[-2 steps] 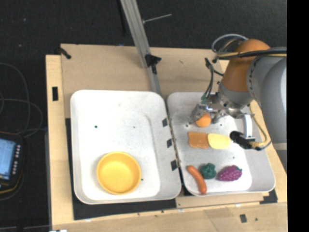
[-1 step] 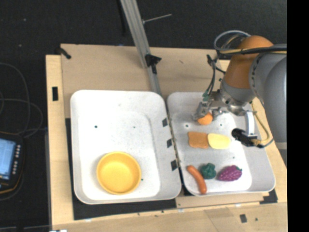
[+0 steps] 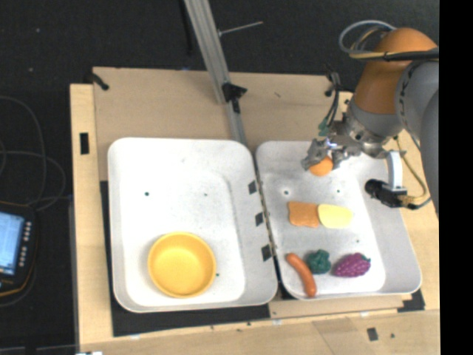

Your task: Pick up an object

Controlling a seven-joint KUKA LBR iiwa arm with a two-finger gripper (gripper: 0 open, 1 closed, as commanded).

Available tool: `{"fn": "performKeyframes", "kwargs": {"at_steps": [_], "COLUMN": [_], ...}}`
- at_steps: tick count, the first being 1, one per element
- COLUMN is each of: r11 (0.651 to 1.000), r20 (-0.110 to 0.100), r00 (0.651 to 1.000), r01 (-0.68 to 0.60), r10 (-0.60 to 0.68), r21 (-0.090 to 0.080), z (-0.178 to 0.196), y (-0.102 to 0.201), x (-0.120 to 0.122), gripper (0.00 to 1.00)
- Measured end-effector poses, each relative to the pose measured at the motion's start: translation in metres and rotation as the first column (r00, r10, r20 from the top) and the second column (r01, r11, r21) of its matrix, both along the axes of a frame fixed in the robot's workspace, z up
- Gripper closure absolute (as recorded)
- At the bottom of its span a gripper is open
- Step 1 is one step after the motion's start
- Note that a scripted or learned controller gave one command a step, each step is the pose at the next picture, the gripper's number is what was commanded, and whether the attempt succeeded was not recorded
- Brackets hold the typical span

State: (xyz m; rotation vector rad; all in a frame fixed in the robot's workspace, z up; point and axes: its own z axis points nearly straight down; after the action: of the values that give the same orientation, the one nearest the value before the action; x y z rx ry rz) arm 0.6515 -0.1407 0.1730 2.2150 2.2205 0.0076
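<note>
Two bins (image 3: pixel 133 161) sit side by side. Gripper (image 3: pixel 323 159), upper right of frame over the right bin, is closed around an orange (image 3: pixel 321 168). Bowl (image 3: pixel 182 264) sits lower left.

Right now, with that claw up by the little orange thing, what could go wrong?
The gripper is right at the small orange object; how firm its hold is cannot be judged, so the piece might slip and fall. It sits above the right bin, so it could drop onto the orange slab and yellow piece below.
</note>
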Motion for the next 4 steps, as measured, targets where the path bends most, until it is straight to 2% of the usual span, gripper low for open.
{"fn": "performKeyframes", "kwargs": {"at_steps": [2, 3, 4], "r11": [1.000, 1.000, 1.000], "r20": [0.001, -0.007, -0.007], "r00": [1.000, 1.000, 1.000], "r01": [-0.001, -0.001, -0.002], "r10": [0.001, 0.001, 0.002], "r21": [-0.001, -0.001, 0.000], "z": [0.115, 0.096, 0.097], "y": [0.004, 0.050, 0.094], "x": [0.008, -0.007, -0.024], "gripper": [1.00, 1.00, 1.00]}}
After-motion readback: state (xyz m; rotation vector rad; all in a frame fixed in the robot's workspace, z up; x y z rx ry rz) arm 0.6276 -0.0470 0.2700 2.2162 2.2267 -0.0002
